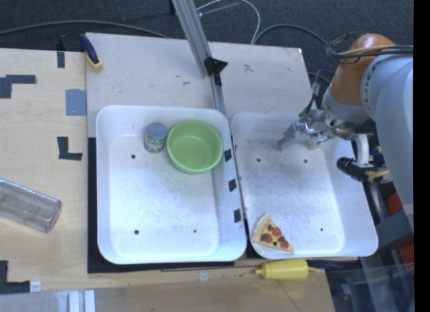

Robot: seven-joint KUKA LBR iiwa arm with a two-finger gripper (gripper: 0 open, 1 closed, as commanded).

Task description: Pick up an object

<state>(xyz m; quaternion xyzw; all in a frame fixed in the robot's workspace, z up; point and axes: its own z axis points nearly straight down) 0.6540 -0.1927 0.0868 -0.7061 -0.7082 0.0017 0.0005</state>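
A green bowl (195, 146) sits at the back of the left bin (114, 237), with a small grey can (155, 137) touching its left side. A toy pizza slice (271, 234) lies at the front left corner of the right bin (349, 237). My gripper (290, 140) hangs over the back of the right bin, well behind the pizza slice, with nothing visible between its fingers. The grey arm with its orange band (356, 68) comes in from the right.
A yellow mustard bottle (285, 269) lies on the bench just in front of the right bin. A clear plastic cup (27, 205) lies on the wood at far left. A metal pole (191, 25) slants over the back of the bench.
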